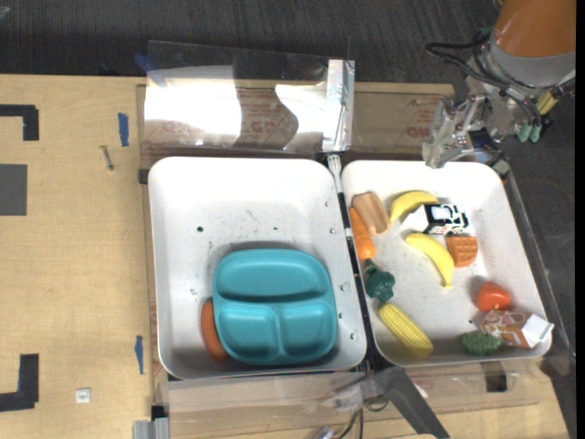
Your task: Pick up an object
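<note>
Two white bins on a bench, seen from above. Left bin (174, 199): a teal tray (272, 305) at its near side, an orange item (209, 329) partly under the tray's left edge. Right bin (498, 199): two bananas (411, 203) (433, 252), a hot dog (370, 211), a carrot (363, 242), broccoli (380, 285), corn (404, 327), a tomato (494, 296), a small carton (517, 328). The gripper (454, 140) hangs over the right bin's far rim, below the arm's orange band (539, 7).

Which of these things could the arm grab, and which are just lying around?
For the job: gripper, bananas, corn, tomato, hot dog, carrot, broccoli.

Lying about: teal tray, blue tape.
</note>
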`<action>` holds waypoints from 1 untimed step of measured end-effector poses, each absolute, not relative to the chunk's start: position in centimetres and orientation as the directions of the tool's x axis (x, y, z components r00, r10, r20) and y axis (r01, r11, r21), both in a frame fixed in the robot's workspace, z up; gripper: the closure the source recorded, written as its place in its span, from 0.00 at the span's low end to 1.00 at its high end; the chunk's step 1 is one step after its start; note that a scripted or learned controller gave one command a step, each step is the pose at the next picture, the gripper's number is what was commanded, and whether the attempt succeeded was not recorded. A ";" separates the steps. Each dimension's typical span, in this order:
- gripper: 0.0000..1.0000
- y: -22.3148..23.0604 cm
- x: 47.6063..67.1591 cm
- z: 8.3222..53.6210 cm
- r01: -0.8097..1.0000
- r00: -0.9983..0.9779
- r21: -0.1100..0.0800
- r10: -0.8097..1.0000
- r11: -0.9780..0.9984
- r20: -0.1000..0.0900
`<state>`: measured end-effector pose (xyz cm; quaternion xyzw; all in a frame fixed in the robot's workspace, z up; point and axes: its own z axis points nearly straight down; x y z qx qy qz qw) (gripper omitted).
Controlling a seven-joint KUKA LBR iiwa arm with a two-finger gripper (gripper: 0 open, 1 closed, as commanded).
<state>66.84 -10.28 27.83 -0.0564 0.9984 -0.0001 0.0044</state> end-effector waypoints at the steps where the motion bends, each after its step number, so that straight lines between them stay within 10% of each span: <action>1: 1.00 -6.8 66.8 25.8 -0.137 -0.991 0.002 -0.137 0.991 -0.003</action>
